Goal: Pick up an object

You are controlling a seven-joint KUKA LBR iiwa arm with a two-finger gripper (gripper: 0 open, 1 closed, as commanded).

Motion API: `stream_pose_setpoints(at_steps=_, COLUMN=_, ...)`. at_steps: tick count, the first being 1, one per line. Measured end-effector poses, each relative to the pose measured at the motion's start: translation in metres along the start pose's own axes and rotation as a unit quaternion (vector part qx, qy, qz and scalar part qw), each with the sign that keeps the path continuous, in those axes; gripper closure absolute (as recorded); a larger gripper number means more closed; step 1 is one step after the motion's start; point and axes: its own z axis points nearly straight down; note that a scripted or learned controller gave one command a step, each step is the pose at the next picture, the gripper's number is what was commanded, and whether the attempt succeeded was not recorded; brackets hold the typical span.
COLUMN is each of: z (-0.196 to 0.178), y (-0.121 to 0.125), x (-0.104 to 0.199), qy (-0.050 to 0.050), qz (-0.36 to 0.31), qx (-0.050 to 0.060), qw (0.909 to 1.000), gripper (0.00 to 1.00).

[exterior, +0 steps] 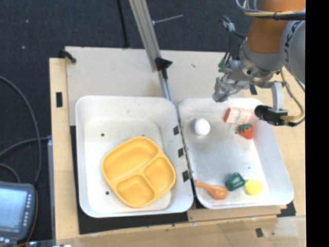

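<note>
The right bin [267, 148] holds a white ball [201, 126], a pink-orange packet [237, 116], a small red strawberry-like piece [247, 131], a green object [235, 181], a yellow ball [253, 187] and an orange spoon-shaped piece [212, 189]. My gripper [222, 92] hangs over the bin's far rim, up and to the right of the white ball and left of the packet. Nothing is visible between its fingers.
The left bin [92, 117] carries a yellow divided plate [138, 171]. A slanted metal pole [149, 35] rises from the board behind the bins. A black connector [270, 115] juts over the right bin's far right side.
</note>
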Motion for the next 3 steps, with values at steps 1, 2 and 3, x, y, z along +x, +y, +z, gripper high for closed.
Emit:
stream_pose_setpoints(at_steps=1, z=0.017, y=0.001, x=0.047, qy=0.0, qz=0.001, qx=0.002, qw=1.0, gripper=1.0)
stream_pose_setpoints(at_steps=2, z=0.026, y=0.018, x=0.101, qy=0.0, qz=0.0, qx=0.001, qw=1.0, gripper=1.0)
stream_pose_setpoints(at_steps=3, z=0.036, y=0.018, x=0.161, qy=0.0, qz=0.0, qx=0.002, qw=1.0, gripper=1.0)
